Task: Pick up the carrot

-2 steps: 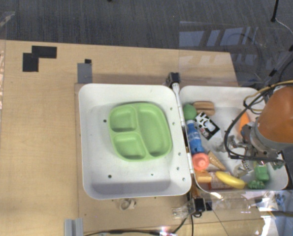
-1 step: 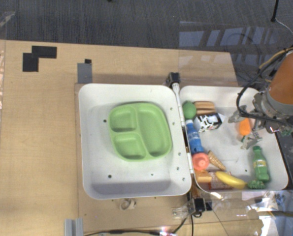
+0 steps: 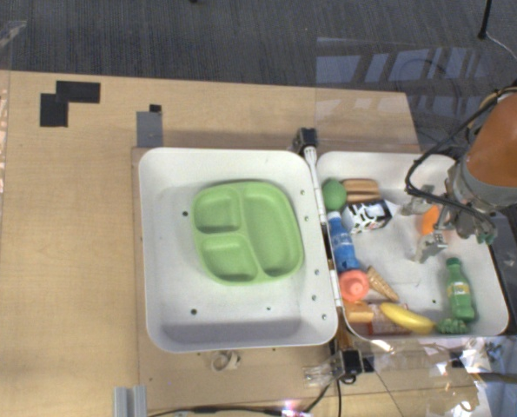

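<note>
**A:** Where is the arm?

**B:** It comes in from three o'clock, over the right bin (image 3: 498, 315). The orange band sits at the frame's right edge, and the gripper (image 3: 431, 241) hangs below it, above the bin's bare middle floor.

**A:** And the carrot?

**B:** The carrot (image 3: 427, 219) shows as a small orange piece right at the gripper, at about twelve o'clock from the fingertips. It looks pressed against the metal fingers, but whether it sits between them or just beside them I cannot tell. Whether the fingers are spread or closed I cannot tell either; wires and the wrist cover that part.

**A:** What else lies in that bin?

**B:** Along its nine o'clock wall, a green ball (image 3: 334, 194) at the top, then a blue bottle (image 3: 341, 248) running down the wall, then a pink cup (image 3: 354, 286). Beside the ball, towards three o'clock, lies a hot dog (image 3: 361, 188), with a black and white toy (image 3: 367, 215) just below it. A cone (image 3: 381, 283) lies near the pink cup, and a banana (image 3: 406, 318) rests near the six o'clock wall. A green bottle (image 3: 457, 291) stands at five o'clock from the gripper.

**A:** The left bin?

**B:** The left bin (image 3: 167, 320) holds a green divided tray (image 3: 245, 231), lying flat near its middle.
</note>
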Robot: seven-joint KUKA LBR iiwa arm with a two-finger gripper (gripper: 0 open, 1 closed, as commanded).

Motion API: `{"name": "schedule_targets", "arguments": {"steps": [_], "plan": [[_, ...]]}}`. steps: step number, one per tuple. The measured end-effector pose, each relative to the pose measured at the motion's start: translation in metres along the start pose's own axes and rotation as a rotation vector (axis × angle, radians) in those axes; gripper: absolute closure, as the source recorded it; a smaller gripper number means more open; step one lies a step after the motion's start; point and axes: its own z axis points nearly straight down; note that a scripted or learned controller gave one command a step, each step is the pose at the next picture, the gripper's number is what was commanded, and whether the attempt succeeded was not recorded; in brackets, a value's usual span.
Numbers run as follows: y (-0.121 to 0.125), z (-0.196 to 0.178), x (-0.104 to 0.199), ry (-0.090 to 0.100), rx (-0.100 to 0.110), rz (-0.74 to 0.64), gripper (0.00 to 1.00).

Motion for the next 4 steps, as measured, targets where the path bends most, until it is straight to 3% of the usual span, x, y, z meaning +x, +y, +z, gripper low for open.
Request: {"name": "schedule_targets", "arguments": {"steps": [1,2,3,4], "plan": [[-0.002,-0.002,0.059,-0.003,0.002,-0.163,0.0],[0.001,0.001,-0.035,-0.002,0.0,0.002,0.0],[0.002,-0.014,-0.039,-0.015,0.001,0.001,1.0],[0.002,-0.013,-0.039,-0.014,0.001,0.001,0.0]]}}
